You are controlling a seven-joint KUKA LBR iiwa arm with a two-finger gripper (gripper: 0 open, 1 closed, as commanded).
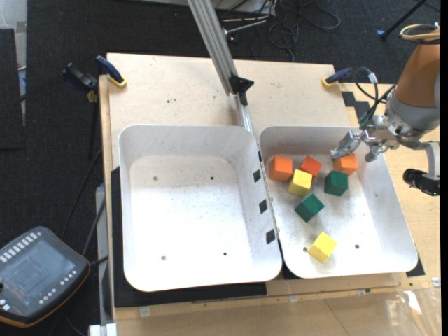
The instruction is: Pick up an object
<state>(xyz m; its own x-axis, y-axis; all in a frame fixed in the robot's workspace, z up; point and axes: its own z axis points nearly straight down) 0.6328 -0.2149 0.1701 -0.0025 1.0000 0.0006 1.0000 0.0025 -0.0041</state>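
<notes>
Dark carpet strewn with cables surrounds the pale desk (182,89), which carries two shallow white bins side by side. Blue-and-yellow clamps (108,72) grip the desk's far corners, and a slanted metal rail (213,33) runs down to the seam between the bins. At the view's lower left a grey handheld pendant (35,275) is partly cut off by the frame edge.

From the view's right the grey arm (416,82) reaches in, its upper part cropped by the frame. The tool (355,148) hangs over the far edge of the right bin (392,222). Its metal parts are small and blurred, and whether the fingers are spread or pressed together cannot be told. Just below the tool lies an orange cube (346,164), partly overlapped by it; contact between them cannot be judged.

Beside that cube, a little nearer the camera than the tool, sits a dark green cube (336,183). Farther from the tool, toward the left bin (140,208), are a small orange cube (311,165), a larger orange cube (281,168) and a yellow cube (301,181) touching or nearly touching one another. A second green cube (309,206) lies nearer the camera, and a second yellow cube (322,246) lies well apart from the tool, near the bin's front. All are cubes with no long axis; most sit turned at an angle to the bin walls.
</notes>
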